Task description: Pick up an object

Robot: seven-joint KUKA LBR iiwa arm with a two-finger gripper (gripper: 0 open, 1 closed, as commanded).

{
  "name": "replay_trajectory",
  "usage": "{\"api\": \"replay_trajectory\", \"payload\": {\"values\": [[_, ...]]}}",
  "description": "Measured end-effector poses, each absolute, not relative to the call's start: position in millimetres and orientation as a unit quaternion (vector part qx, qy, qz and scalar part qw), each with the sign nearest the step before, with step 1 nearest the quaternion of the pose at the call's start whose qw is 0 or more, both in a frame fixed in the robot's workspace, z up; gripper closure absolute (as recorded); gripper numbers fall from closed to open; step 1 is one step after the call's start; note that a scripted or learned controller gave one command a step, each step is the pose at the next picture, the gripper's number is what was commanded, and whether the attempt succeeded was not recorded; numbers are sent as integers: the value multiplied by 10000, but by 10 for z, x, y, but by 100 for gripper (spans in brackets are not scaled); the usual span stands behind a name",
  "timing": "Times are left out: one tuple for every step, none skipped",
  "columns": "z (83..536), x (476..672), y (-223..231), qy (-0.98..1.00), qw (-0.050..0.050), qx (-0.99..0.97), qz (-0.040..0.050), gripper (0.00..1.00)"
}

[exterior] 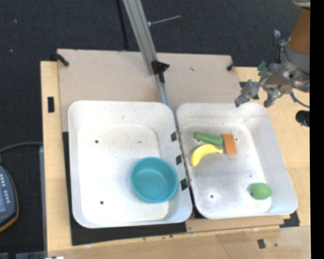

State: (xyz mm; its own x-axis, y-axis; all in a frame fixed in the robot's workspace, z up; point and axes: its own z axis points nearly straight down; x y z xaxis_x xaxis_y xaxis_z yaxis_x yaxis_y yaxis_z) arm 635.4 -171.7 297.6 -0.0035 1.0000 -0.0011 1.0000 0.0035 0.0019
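Observation:
My gripper [257, 96] hangs over the far right corner of the right bin [270, 128], its two fingers spread apart with nothing between them. In that bin lie a green pickle-shaped piece [207, 138], an orange block [229, 144] touching its right end, and a yellow banana [203, 154] just below them. A green lime [260, 191] rests near the bin's front right corner. A teal bowl [154, 179] sits in the left bin [92, 144], near its front right side.
A slanted aluminium post [143, 34] rises from behind the bins where they meet. A handheld pendant [0, 198] lies at the far left edge. Black clips [178, 158] join the two bins.

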Motion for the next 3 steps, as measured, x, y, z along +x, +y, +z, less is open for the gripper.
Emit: {"api": "replay_trajectory", "payload": {"values": [[2977,6353,-1720,7085,13,7058,-2,0],[2560,6348,-1738,7070,3,7072,-19,0],[1948,6401,-1761,7068,-8,7074,-25,0]]}}
